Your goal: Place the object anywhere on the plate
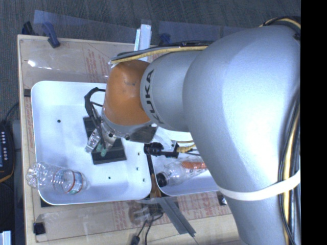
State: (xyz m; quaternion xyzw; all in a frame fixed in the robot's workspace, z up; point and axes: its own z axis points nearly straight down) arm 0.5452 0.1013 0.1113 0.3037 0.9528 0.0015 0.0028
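Because the arm [240, 111] sits between me and the work, its grey bulk and orange band take up most of my view, and I have to read the job around its edges. Below the band the gripper [99, 146] hangs low in the left bin [51, 101], right over a dark flat slab [115, 154], which I take to be the plate. That would explain the pose: the wrist is low and centred there, as it would be for a set-down. A small green bit [104, 150] shows at the gripper's tip, touching or just above the slab. I cannot tell whether it is the object or part of the tool, nor whether the gripper is apart, together or clamped on anything. The only loose item I am sure of in this bin is a clear bottle [53, 178]. It lies on its side in the corner nearest me, well apart from the slab, so if it is the object, nothing has been placed yet. In the right bin [204, 189] a second bottle [176, 173] and an orange thing [193, 164] peek out under the arm, which cuts both off. Farther off, the bench [66, 60] carries printed markings too faint to read.
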